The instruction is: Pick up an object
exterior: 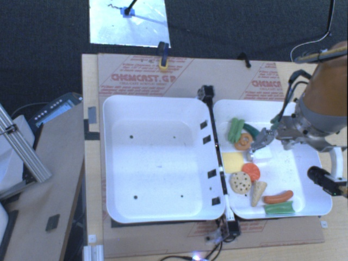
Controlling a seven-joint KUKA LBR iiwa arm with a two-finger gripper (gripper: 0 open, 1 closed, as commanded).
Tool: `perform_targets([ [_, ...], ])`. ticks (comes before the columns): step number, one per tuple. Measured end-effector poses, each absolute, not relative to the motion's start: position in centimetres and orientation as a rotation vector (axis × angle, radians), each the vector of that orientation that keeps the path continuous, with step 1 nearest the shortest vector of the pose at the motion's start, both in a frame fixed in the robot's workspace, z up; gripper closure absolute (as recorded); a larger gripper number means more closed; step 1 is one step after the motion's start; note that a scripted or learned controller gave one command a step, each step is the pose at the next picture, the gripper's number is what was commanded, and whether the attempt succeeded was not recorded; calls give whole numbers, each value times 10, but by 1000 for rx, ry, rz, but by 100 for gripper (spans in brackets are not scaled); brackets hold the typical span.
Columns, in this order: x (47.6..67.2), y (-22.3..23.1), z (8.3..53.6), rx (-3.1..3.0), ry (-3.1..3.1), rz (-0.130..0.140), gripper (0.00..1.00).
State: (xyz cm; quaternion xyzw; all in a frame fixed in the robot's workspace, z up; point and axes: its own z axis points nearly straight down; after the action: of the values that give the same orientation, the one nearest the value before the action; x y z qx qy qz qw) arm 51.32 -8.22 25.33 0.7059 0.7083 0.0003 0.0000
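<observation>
Camera view, looking down at a slant on table (92, 145). Two white bins side by side: left bin (157, 156), right bin (312, 200) holding toy food. Grey arm (321, 113) with orange band reaching in from right; gripper (260, 141) low over upper middle of right bin. Jaws: cannot tell whether apart or together, nothing seen between them.

Just left of gripper: green bean pods (235, 128), dark green piece (252, 129), orange round slice (243, 141), the last nearly touching the gripper tip. Below: yellow cheese square (232, 161), red tomato slice (250, 171), chocolate-chip cookie (240, 183), beige cone (258, 192) lying tilted beside cookie. Near front edge: sausage (278, 197) lying just above a green pepper strip (279, 207). All pieces resting on bin floor.

Black clips (212, 173) along the seam between bins. Cardboard sheet (141, 76) under both.
</observation>
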Motion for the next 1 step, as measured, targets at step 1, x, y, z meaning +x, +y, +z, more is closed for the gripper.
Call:
perform_targets([
  [1, 524, -100, 154, 2226, 2226, -8, 0],
])
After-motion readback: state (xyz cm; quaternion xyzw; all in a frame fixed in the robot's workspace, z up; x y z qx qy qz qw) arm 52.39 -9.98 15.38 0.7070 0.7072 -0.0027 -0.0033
